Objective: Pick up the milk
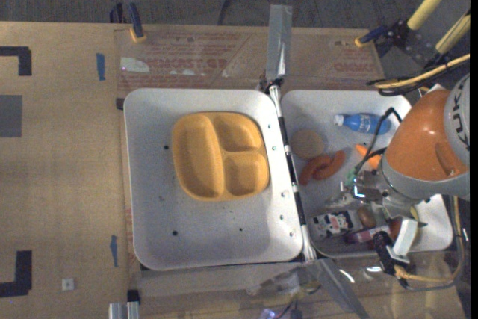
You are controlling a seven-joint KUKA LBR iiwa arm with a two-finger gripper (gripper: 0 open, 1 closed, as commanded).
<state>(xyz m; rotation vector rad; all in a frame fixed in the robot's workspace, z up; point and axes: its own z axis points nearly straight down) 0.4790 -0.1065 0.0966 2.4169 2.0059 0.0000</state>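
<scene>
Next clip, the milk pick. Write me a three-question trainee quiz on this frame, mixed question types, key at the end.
1. True or false: the yellow divided tray lies in the left bin.
2. Which bin holds the milk carton? A) left B) right
3. Fill in: the blue-labelled water bottle lies along the right bin's ____ edge in the camera view, with the sausage below it.

Key: 1 true; 2 B; 3 top. The gripper sits above the carton, its grip unclear.
</scene>
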